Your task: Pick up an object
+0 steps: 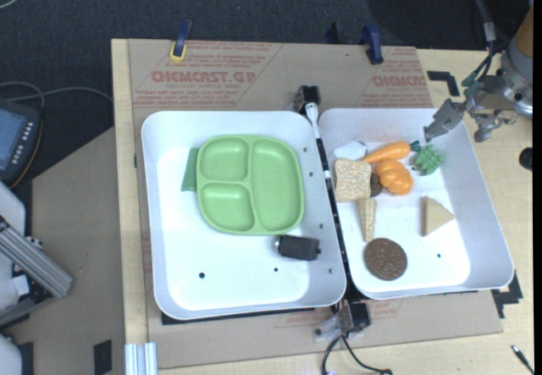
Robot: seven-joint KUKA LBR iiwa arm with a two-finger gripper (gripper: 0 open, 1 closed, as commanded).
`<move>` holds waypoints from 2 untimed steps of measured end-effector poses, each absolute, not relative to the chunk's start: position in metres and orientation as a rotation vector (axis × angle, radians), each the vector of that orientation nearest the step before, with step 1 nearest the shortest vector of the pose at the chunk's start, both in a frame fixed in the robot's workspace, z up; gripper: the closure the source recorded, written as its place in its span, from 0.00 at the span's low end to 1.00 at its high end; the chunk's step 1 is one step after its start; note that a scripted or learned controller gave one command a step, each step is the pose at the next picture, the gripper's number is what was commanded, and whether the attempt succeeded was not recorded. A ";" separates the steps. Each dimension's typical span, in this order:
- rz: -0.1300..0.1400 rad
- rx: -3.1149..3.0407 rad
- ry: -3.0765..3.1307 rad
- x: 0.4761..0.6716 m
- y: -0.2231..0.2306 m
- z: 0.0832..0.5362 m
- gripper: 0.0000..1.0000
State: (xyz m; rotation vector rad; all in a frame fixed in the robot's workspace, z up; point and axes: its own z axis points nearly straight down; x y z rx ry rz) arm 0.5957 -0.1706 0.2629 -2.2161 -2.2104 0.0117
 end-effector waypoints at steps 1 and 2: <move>0.000 -2.221 -2.221 0.598 -0.170 0.270 0.00; 0.004 -2.217 -2.219 0.598 -0.165 0.227 0.00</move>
